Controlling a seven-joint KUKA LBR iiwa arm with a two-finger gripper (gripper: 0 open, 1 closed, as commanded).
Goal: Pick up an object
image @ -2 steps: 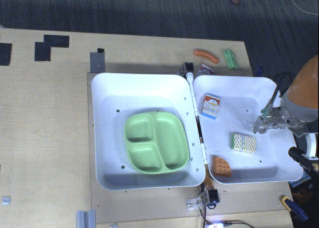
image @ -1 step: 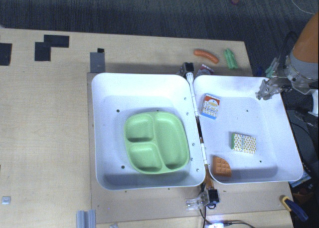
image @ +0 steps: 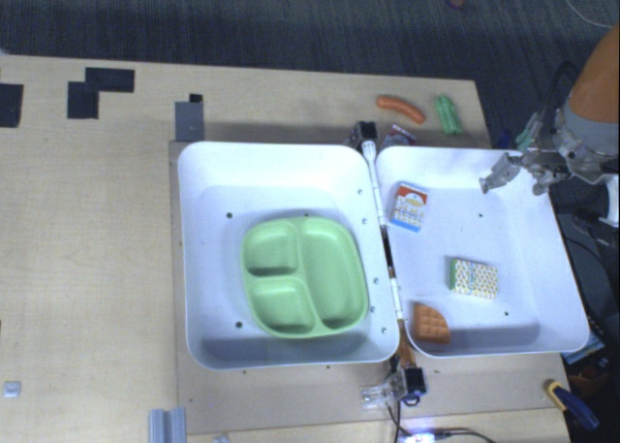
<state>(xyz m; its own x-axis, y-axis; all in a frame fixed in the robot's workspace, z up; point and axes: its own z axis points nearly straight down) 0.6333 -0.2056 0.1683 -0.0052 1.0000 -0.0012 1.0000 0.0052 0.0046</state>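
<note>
End effector up at the far right rim of the right bin, nothing in it.

We see the grey metal end effector (image: 511, 172) over the shallow white right-hand bin (image: 542, 237) near its upper right corner, fingers spread apart w/ nothing between them. Inside that bin: a small white carton w/ red and blue print (image: 409, 206) near the left wall, a green-patterned box (image: 474, 278) mid-bin, an orange-brown waffle-like piece (image: 430, 323) at the lower left corner. The shallow white left-hand bin (image: 208, 237) holds a light green divided plastic tray (image: 304, 274). On the pale wooden desk (image: 87, 267) behind the bins lie an orange sausage-shaped toy (image: 401, 109) and a green ribbed toy (image: 447, 113).
</note>
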